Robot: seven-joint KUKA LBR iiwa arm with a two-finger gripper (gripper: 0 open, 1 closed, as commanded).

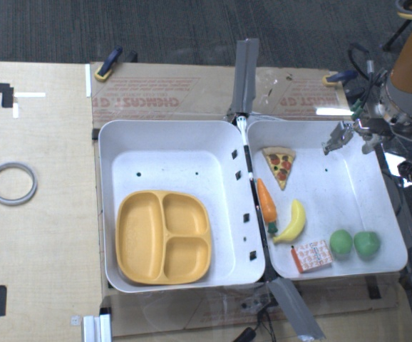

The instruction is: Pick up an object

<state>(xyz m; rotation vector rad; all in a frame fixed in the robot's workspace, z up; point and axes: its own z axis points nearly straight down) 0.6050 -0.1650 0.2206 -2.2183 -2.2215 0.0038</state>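
Bins: two white bins side by side, the left bin (113,155) and the right bin (377,191).
Left bin: one yellow plate (165,236) with three parts.
Right bin: six things to pick.
Pizza: one slice (280,164), near the top.
Carrot: one (266,202), by the left wall.
Banana: one (292,223), just beside the carrot.
Green balls: two (341,242) (367,244), side by side near the bottom.
Red box: one (311,256), next to the balls.
Gripper (343,137): up over the right bin's top right corner, holding nothing. Cannot tell how wide it is.
Tape roll: one (11,183), on the bench, far left.
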